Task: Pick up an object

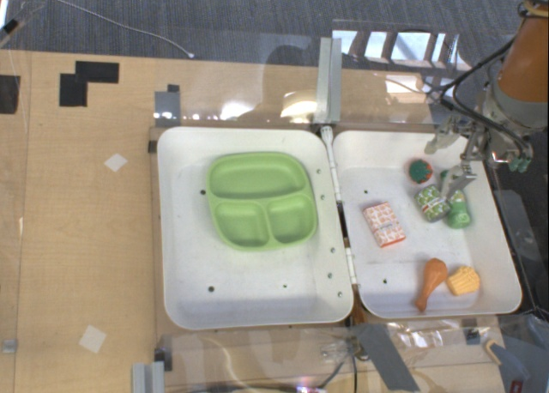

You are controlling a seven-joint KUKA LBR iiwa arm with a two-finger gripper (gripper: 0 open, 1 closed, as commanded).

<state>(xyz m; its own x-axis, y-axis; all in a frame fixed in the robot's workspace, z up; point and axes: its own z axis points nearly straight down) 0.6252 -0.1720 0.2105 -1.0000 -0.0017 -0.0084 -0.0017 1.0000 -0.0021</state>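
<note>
End effector (457, 178), finger state indiscernible, poised directly above green toy bottle (459, 211); green patterned packet (431, 202) just leftward.

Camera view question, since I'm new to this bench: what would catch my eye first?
The light green three-compartment plastic tray sits alone in the left white bin. In the right white bin, small toys cluster by the gripper; an orange toy drumstick lies near the front.

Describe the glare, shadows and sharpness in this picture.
Camera view: bright glare on the clear panel behind the bins; soft shadow along the left bin's near edge; the green tray is sharp, the gripper and small toys slightly blurry.
</note>
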